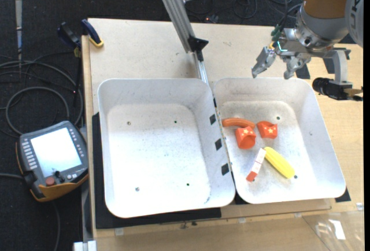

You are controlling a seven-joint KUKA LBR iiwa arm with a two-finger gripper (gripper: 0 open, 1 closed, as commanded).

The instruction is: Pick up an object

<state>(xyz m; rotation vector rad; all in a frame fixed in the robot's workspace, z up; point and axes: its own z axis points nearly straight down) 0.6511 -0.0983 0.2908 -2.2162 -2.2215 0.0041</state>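
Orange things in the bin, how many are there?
3, all in the right bin: a long orange piece near the divider, an orange chunk just below it, and another orange chunk beside that.

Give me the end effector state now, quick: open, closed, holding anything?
End effector: open, holding nothing, above the back rim of the right bin.

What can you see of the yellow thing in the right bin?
The yellow thing looks like a small toy corn cob, apparently plastic, with a dark tip at its lower right end. It lies flat on the floor of the right bin, slanting from upper left to lower right. Its upper left end lies against or right beside a white and red stick; I cannot tell if they touch. The end effector is well above it, over the bin's far rim.
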